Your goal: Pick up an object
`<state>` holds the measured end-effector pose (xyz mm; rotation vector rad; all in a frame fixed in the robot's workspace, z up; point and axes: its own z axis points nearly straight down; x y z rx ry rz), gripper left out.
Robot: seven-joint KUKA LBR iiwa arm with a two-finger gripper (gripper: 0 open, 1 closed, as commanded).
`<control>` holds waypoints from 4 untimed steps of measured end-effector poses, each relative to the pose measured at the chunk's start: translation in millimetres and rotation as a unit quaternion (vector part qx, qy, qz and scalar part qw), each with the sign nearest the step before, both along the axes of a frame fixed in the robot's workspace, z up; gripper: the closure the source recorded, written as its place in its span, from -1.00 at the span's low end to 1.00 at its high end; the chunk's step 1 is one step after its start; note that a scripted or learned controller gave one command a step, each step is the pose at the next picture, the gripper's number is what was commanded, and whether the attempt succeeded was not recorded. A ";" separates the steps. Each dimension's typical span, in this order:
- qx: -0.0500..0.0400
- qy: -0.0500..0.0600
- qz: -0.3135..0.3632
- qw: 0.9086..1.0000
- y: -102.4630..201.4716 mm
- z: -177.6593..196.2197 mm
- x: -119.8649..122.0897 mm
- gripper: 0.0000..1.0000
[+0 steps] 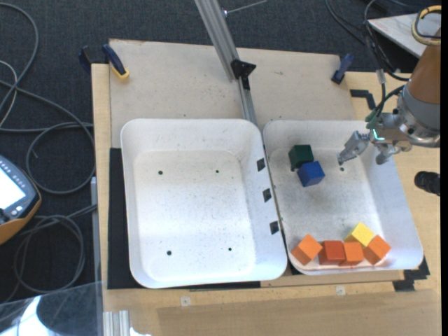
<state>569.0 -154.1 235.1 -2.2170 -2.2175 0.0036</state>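
Over the right bin's [392, 187] far right side, the gripper [365, 148] hangs with fingers spread, nothing between them. Just to its left, a green block [301, 153] and a blue block [311, 173] sit touching, and along the near edge huddle orange blocks [336, 250] with a yellow one [362, 233].
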 end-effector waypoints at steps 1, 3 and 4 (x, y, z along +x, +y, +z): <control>-0.001 -0.002 0.000 1.000 -0.1 2.5 0.9 -1.00; 0.000 0.001 0.000 1.000 -12.9 -113.3 -3.3 -1.00; 0.000 0.000 0.000 1.000 -12.2 -137.2 -3.8 -1.00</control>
